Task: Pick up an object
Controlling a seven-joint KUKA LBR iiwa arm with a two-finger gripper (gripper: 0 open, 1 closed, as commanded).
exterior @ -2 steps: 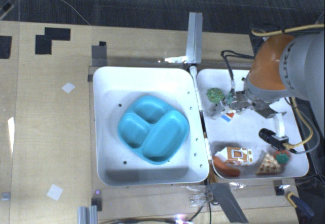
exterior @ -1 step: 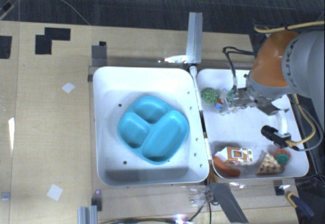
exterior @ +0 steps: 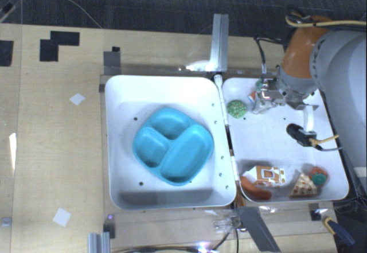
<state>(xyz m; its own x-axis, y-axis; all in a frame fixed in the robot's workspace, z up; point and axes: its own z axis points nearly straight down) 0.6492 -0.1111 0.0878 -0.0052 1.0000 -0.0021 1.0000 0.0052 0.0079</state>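
My gripper point(exterior: 261, 98) hangs at the upper part of the right bin point(exterior: 275, 143), just right of a green ball point(exterior: 236, 109). Toy food point(exterior: 269, 180) lies along that bin's lower edge. A blue divided plate point(exterior: 173, 146) sits in the left bin point(exterior: 120, 131).

Right bin point(exterior: 321, 131): open floor in the middle. Green ball point(exterior: 236, 109) sits near its left wall, just beside the hand point(exterior: 262, 98). Toy foods point(exterior: 284, 182) crowd the front edge. Left bin point(exterior: 120, 131): blue divided dish point(exterior: 173, 146) takes the centre; margins along the walls stay free.
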